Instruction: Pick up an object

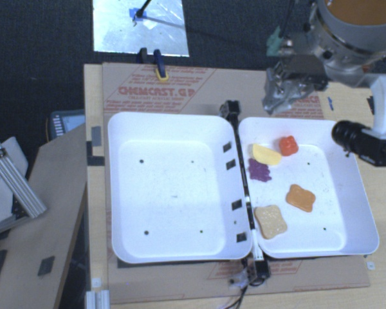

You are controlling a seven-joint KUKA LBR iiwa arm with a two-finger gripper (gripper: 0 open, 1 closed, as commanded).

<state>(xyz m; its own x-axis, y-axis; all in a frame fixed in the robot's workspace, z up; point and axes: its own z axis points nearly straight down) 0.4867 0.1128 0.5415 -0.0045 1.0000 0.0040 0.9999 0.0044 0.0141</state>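
The grey two-finger gripper (284,102) hovers at twelve o'clock of the small red plastic block (288,145), positioned for descent; finger state indeterminable.

Bench (347,282) w/ 2 white bins (167,185)

One fixed camera hangs high above the counter (347,282) and looks down at a slant, far enough back to take in both white bins side by side. The left bin (125,134) sits mid-frame, the right bin (357,205) toward the right edge. The far side of the scene lies at the top, where a shiny square sheet (116,24) rests on dark flooring. The arm (354,18) comes in at the upper right, close to the lens and cut off by the frame's edge, looming large over the right bin's far rim.
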